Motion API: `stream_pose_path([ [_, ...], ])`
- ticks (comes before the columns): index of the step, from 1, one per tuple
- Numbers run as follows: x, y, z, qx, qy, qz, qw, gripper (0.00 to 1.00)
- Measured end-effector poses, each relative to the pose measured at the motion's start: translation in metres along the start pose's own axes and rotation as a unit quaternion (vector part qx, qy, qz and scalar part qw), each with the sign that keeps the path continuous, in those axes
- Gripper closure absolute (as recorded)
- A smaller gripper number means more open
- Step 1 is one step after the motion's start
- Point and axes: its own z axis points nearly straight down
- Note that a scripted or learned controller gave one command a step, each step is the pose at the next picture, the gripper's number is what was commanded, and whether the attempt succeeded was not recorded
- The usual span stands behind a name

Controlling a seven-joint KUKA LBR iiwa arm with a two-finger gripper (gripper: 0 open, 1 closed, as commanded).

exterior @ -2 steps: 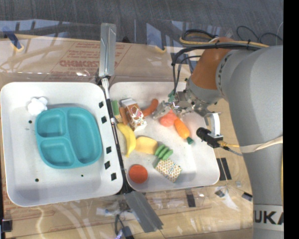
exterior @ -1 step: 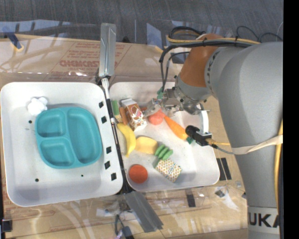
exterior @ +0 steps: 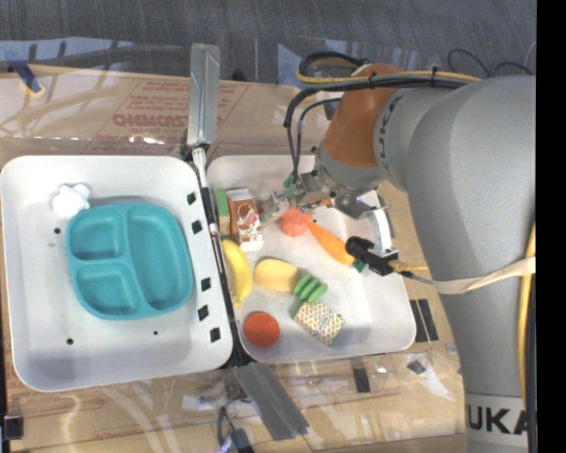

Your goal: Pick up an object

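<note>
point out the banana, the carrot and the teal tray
banana (exterior: 236,268), camera view, middle of its curve
carrot (exterior: 329,243), camera view, middle of its orange body
teal tray (exterior: 129,258), camera view, ridge where its compartments meet

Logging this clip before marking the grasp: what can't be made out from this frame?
- Gripper, camera view: wrist hides the fingers, so grasp is unknown.
- Small carton: label too small to read.
- Carrot: far end runs under the arm's black fitting.
- Patterned block: identity unclear.
</note>
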Motion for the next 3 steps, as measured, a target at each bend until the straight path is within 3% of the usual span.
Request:
stream_pose_path([
  [1, -0.040, -0.023, 0.003, 0.002, 0.006, -0.023, 0.9997, 0.00],
  [2, -0.071, 0.012, 0.002, 0.000, 0.004, -0.029, 0.9996, 0.00],
  [3, -0.069, 0.013, -0.009, 0.000, 0.004, -0.033, 0.9995, 1.00],
])
